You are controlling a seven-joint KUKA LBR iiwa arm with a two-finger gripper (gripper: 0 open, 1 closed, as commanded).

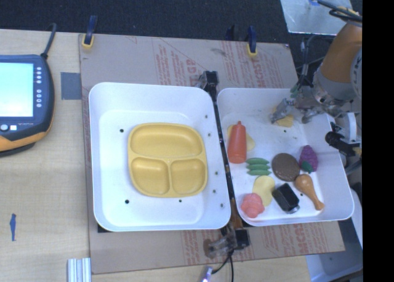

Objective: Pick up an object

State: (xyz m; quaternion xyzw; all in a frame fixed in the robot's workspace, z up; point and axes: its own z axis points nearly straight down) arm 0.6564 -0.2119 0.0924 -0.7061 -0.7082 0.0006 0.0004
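Gripper [285,113] sits low over the far end of the right bin [345,213], its spread fingers straddling a small yellow piece [284,121] just beneath them, not yet pinched. That piece lies apart from the cluster nearer the camera: red bottle [237,141], green pods [258,165], brown disc [285,165].

I am watching the arm [341,59] reaching in from the upper right of the frame, orange band showing, wrist angling down and leftward, the gripper [289,111] hanging low at right-centre.
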